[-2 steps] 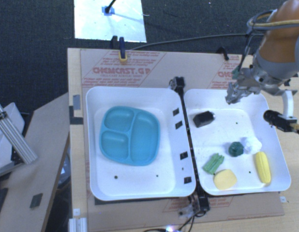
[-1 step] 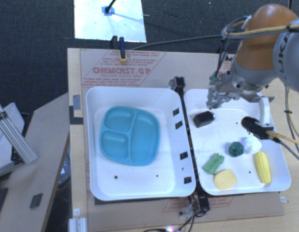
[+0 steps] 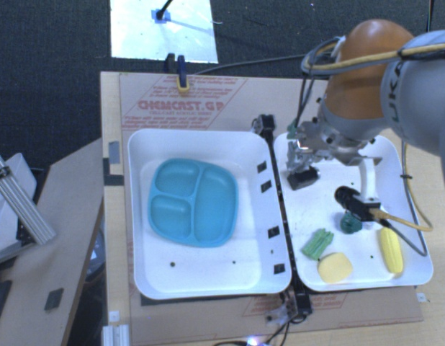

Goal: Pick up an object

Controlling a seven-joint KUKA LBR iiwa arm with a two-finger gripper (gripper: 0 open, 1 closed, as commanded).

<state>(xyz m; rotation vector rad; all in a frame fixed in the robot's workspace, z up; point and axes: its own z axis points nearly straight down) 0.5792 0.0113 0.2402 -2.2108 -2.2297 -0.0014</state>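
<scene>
We see the gripper [image 3: 302, 166] low over the right bin [image 3: 413, 269]; whether it is clenched we cannot tell. Nothing looks lifted: the yellow banana [image 3: 390, 249], green piece [image 3: 317, 244] and yellow block [image 3: 335, 267] lie there unpicked.

A dark, speckled carpet [image 3: 50, 63] covers the floor around the bench. On it, beyond the bench's far edge, lies a pale square sheet [image 3: 161, 20] with a small blue mark and a thin dark rod slanting across it. The bench top [image 3: 71, 193] is light tan wood — a brown board with red printed lettering [image 3: 181, 107] lies on it. A blue-and-yellow clamp [image 3: 181, 74] grips the board's far edge. At the left edge, a ribbed aluminium rail [image 3: 21, 200] slants across the frame.
</scene>
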